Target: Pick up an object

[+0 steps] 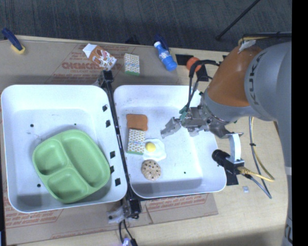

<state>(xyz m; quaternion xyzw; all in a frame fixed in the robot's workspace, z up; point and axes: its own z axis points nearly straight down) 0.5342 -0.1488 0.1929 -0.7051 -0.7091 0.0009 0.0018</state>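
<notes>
The right bin [187, 160] holds an orange-brown toast slice [137, 121], a checked cracker packet [136, 141], a fried egg [152, 148] and a round cookie [151, 169], clustered along its left side. My gripper [168, 127] hovers over the middle of this bin, just right of the toast and above the egg. It is open with nothing between its fingers. The grey arm with its orange band [231, 83] reaches in from the right.
A green divided plate [71, 165] lies in the left bin [20, 94]. Behind the bins, on the cardboard, rest a snack bag [99, 57], a small packet [131, 64] and a blue bottle [166, 56]. A black divider with clips [113, 127] separates the bins.
</notes>
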